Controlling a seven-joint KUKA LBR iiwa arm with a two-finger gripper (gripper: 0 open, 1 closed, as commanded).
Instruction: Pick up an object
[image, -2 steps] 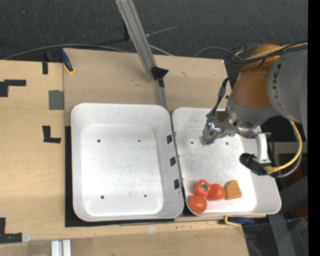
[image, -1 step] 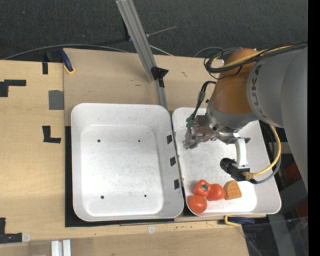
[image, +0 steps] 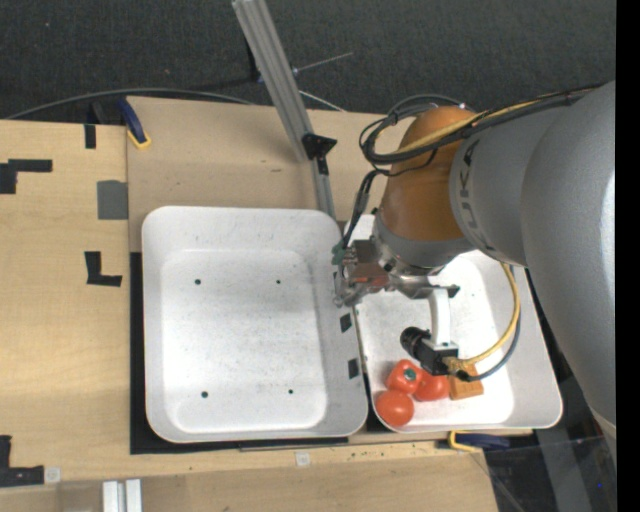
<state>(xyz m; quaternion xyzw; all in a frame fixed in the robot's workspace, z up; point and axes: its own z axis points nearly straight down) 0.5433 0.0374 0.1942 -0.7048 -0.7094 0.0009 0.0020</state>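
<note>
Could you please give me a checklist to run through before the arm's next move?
1. Target visible: red objects lie in the right bin's lower-left corner: ok.
2. End effector above them: it sits at the left bin's right rim, away from them: not ok.
3. Objects spaced for a clean grasp: they touch one another: not ok.
4. Anything already held: cannot tell.
5. Rest of the right bin: partly hidden under the arm: cannot tell.

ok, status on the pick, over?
Gripper at left wall of right bin. Red objects clustered in that bin's near corner, apart from it. No loose item between.
</note>
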